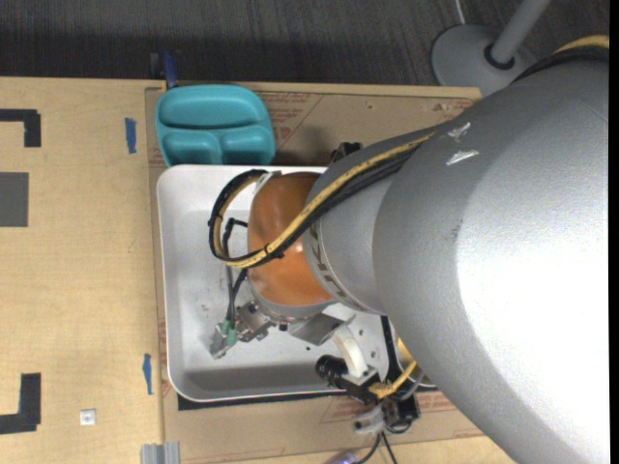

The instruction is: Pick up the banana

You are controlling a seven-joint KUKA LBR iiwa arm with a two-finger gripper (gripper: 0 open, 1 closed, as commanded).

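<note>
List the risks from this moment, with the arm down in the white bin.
1. The grey arm with its orange band covers most of the shallow white bin, so the camera cannot confirm any grasp.
2. The looped black and yellow cables hang low over the bin and might snag.
3. The turquoise plastic divided tray sits just past the bin's far rim; a swing that way could knock it.

The arm (484, 259) is pale grey with an orange band (280, 240) above the wrist, and black and yellow cables (290, 222) run along it. The bin (184, 259) below is white (with faint dark scuffs on its floor), and a small green part (226, 333) shows at the arm's tip. The tray (215, 124) behind the bin is teal; the bench (77, 259) is tan cardboard brown, marked with black shapes (19, 129) and short strips of blue tape (131, 135).
</note>
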